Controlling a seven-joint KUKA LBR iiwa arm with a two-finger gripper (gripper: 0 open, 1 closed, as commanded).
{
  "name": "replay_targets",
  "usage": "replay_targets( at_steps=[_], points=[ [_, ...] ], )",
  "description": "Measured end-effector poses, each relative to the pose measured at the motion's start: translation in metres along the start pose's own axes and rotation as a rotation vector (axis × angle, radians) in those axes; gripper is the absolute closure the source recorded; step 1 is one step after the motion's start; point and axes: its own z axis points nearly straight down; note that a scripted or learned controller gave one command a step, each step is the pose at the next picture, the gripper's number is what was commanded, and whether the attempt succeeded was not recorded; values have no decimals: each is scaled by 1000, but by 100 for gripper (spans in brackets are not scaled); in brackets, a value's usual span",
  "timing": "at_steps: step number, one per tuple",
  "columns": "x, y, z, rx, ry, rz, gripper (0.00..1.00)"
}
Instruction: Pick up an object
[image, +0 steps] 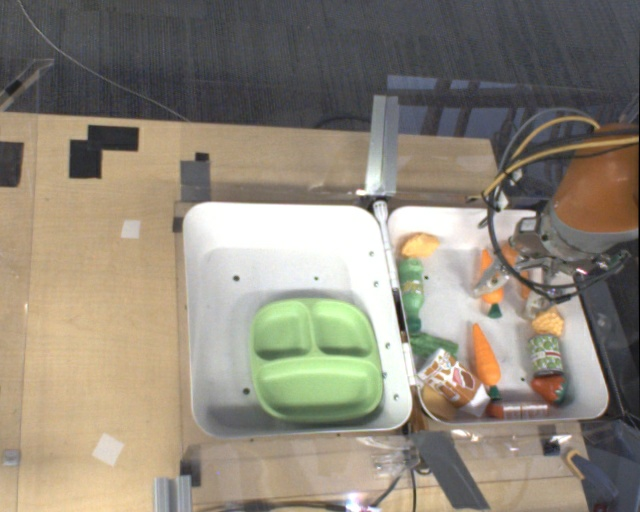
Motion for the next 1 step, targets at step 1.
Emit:
replay_targets(
  at_steps=[1],
  points=[
    [-14, 86, -3, 1, 1, 110, 0]
  ],
)
